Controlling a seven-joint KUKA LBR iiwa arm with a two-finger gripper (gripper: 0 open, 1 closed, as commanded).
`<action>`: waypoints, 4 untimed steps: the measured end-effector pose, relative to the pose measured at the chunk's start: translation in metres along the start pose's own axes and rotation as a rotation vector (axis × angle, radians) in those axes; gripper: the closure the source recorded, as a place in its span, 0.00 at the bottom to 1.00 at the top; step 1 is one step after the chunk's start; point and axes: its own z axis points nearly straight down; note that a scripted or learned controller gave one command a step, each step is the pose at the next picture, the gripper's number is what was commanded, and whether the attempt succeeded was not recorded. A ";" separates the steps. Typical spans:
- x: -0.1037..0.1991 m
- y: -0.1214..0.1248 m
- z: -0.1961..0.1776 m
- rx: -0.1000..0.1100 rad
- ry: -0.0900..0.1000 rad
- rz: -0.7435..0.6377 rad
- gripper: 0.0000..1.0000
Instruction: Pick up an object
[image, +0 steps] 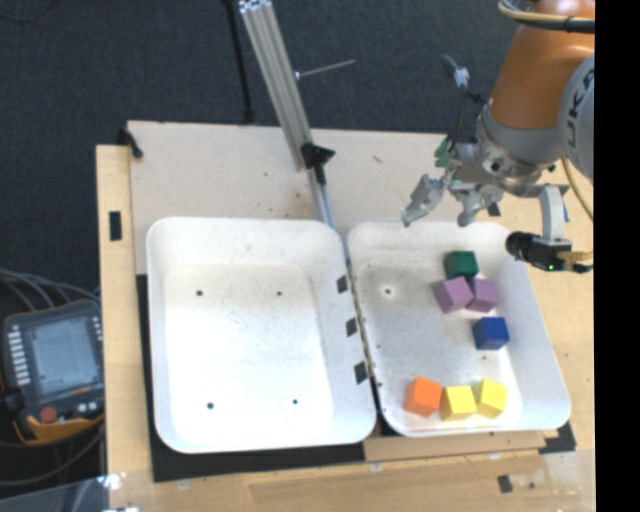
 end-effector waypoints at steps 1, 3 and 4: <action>0.000 0.000 0.000 0.000 0.000 0.000 0.00; -0.013 0.003 0.098 0.004 -0.002 0.007 0.00; -0.010 -0.005 0.157 0.005 -0.001 0.006 0.00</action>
